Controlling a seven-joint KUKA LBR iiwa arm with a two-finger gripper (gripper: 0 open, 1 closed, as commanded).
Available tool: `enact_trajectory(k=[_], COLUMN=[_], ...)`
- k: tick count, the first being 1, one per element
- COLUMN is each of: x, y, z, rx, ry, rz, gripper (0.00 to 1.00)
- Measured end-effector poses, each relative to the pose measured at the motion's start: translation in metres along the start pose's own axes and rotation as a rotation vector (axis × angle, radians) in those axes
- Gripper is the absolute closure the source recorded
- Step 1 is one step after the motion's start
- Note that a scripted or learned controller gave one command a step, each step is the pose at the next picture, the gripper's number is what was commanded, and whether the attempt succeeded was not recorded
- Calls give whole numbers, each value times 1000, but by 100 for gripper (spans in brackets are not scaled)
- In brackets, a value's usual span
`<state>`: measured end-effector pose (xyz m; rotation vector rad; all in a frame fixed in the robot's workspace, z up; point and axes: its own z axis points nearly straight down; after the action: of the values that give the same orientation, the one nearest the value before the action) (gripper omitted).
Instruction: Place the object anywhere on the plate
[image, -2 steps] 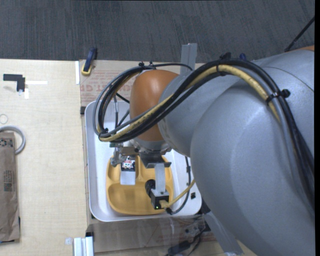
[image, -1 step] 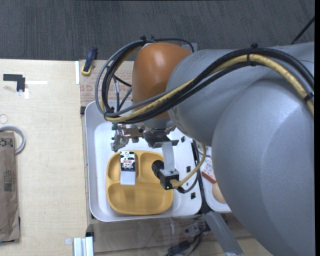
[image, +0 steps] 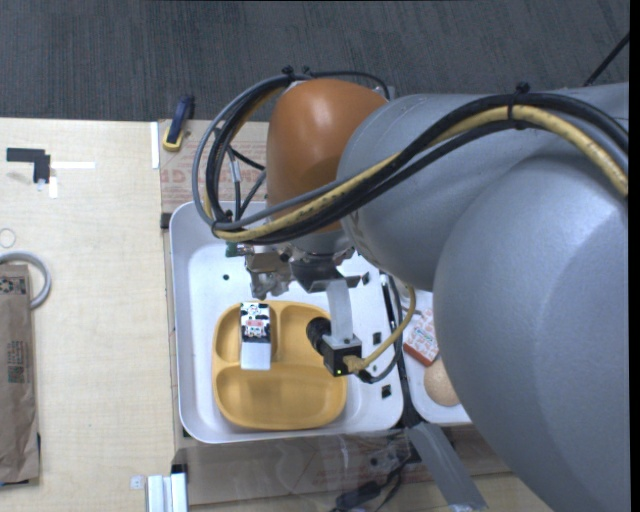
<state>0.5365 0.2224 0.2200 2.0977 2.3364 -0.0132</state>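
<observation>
The grey arm (image: 500, 250) covers much of the white bin (image: 190, 300) on the table (image: 80, 300). The yellow plate (image: 280, 395) holds a small box (image: 256, 335) beneath the claw (image: 262, 285); its opening cannot be told.

No text can be read with certainty. Dark print is borne by a brown paper bag (image: 17, 380) at the counter's left edge, and a printed label by the small object (image: 257, 335) on the yellow plate (image: 285, 395); both are too small to be made out.
</observation>
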Motion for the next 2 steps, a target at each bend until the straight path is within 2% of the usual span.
enact_trajectory(k=[1,2], x=[-15,-2], y=[94,12], z=[-44,78], rx=[-5,-3], ry=[3,4], rz=[-141,-88], gripper=[100,100])
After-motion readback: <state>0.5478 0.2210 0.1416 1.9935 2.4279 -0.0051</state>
